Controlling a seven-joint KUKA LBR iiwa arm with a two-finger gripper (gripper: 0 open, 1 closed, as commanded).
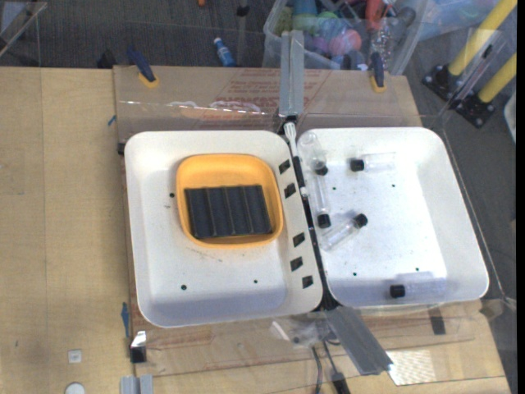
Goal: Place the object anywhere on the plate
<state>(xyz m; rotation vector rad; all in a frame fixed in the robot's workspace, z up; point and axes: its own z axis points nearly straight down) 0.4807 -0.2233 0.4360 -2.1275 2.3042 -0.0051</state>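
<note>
- Left bin, a shallow white plastic tray, holds a rounded-square orange-yellow plate.
- The task's thing, taken to be the dark grey ribbed rectangular block, lies flat on the plate, towards its near edge. It sits wholly inside the rim, long side running left-right.
- Judgement: the placement looks already met, as the block rests on the plate and nothing touches it.
- Gripper: I cannot tell how far open it is or whether it carries anything.
- Right bin, a second shallow white tray, holds several clear plastic tubes with black caps, scattered mainly on its left half and well apart from the plate.
- Handling estimate: the block looks stiff, fairly light and not fragile. The ribs run near-far and should give some purchase.
- If a regrasp is needed, close across the short width at mid-length, coming straight down. The low profile leaves little side wall, so a slip against the plate is the risk.
</note>
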